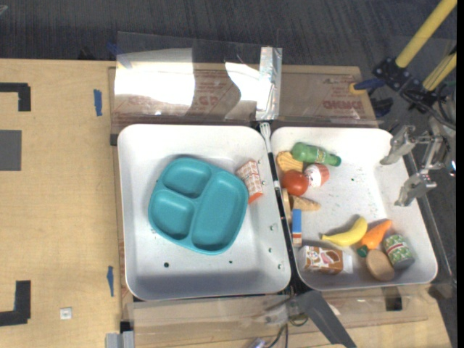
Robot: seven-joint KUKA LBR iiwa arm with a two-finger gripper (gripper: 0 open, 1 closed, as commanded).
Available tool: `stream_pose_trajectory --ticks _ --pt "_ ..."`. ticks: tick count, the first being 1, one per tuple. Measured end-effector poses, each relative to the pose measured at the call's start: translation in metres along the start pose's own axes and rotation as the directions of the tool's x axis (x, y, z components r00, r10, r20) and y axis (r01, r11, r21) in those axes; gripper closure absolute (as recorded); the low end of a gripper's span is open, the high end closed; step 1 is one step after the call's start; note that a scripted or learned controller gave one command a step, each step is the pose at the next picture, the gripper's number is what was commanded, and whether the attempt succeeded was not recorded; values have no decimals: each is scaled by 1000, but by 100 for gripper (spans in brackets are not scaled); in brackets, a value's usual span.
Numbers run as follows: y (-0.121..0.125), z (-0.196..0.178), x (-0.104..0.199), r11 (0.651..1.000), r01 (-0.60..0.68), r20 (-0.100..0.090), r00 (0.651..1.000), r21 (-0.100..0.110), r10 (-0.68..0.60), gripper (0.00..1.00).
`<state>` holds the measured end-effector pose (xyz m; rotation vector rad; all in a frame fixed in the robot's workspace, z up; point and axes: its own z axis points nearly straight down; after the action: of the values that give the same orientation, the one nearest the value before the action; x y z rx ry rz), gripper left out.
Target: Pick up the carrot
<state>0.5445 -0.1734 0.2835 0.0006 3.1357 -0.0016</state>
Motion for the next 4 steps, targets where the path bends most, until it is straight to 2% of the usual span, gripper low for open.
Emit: stream_pose_trajectory --ticks 1,2,3,4 --pt "-10 177 40 999 51 -12 999 -5 -51 0" --pt "41 193 52 998 67 10 998 3 -67 0" --pt "38 193 55 994 107 10 994 2 -107 0" --pt "59 193 57 989 149 10 989 5 -149 0"
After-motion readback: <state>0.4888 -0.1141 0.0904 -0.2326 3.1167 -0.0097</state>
